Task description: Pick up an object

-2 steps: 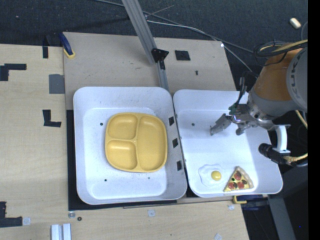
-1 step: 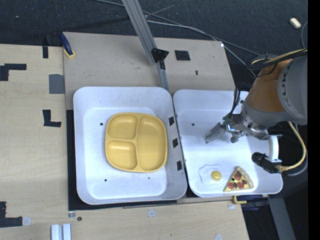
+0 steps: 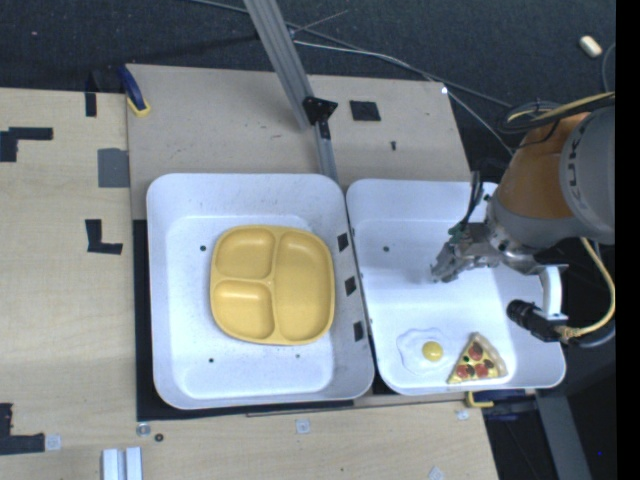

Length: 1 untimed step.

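A yellow divided plate [image 3: 272, 284] is found lying flat in the middle of the left bin [image 3: 180, 268], apart from all of its walls. In the right bin [image 3: 400, 218], a fried egg toy [image 3: 424, 349] is seen near the front wall with a pizza slice toy [image 3: 477, 359] just beside it on its right, neither being touched by the arm. The gripper [image 3: 446, 265] is positioned low over the bare middle of the right bin, behind both toys; its dark fingers are seen close together with nothing held between them, though the exact gap cannot be told.
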Tool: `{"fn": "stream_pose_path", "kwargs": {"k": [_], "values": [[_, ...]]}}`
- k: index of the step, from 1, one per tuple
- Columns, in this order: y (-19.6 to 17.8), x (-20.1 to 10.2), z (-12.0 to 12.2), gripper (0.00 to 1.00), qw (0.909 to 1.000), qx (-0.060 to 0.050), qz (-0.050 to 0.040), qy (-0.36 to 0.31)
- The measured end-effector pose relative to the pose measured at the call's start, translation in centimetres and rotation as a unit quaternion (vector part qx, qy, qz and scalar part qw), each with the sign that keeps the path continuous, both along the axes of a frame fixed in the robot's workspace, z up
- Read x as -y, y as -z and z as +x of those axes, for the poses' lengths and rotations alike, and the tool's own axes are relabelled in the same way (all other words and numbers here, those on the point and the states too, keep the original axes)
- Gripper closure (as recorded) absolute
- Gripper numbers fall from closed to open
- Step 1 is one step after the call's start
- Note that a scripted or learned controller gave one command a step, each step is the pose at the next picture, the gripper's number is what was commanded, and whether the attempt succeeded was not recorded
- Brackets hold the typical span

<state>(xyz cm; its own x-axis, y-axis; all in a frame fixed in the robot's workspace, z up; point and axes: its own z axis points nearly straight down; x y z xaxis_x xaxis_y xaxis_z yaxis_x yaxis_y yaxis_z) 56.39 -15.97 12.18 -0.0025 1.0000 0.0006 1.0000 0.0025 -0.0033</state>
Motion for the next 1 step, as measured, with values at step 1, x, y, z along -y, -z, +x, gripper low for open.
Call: {"fn": "stream_pose_path", "kwargs": {"k": [1], "values": [[-5.99,0.25,-0.60,1.00,1.0000,0.003,-0.0006,0.001]]}}
